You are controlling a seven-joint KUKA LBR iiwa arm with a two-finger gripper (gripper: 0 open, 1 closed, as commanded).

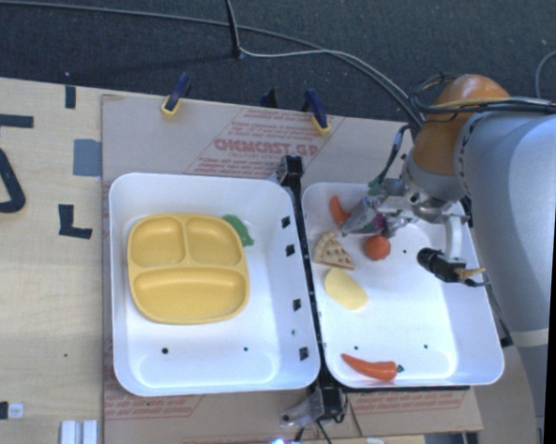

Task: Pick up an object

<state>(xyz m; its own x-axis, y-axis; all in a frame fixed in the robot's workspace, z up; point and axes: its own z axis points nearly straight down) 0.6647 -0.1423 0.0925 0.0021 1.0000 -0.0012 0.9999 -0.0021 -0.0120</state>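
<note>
Bins: two shallow white trays of smooth moulded plastic with rounded corners. The left bin (204, 357) and right bin (427, 319) sit side by side along a dark centre seam.
Underlay: a printed cardboard sheet (255, 145) lies under both bins, with blue clamps (176, 96) at its far edge.
Tray (189, 267): yellow and glossy, a rounded rectangle with three compartments (two small at the back, one long at the front). It lies flat in the left bin.
Green piece (241, 230): small and ragged-edged, just behind the tray's far right corner. The tray rim partly hides it, and its identity cannot be determined.
Carrot (339, 209): a short orange-red taper at the back of the right bin, near the seam. Whether it touches the gripper cannot be told.
Wedge (333, 252): a tan triangle with a grid texture like a waffle, just in front of the carrot.
Ball (378, 248): small, red and smooth, right of the wedge and just in front of the gripper.
Oval (346, 289): pale yellow, matt and smooth, in front of the wedge, near it but apart.
Pepper (370, 367): long, curved and red-orange with a dark stem end. It lies near the front wall, well apart from the rest.
Gripper (372, 220): low over the back of the right bin, between carrot and ball. Its metal parts blur together, so open or closed cannot be told.
Arm (510, 193): smooth grey casing with an orange band (458, 119), cut off at the right edge.
</note>
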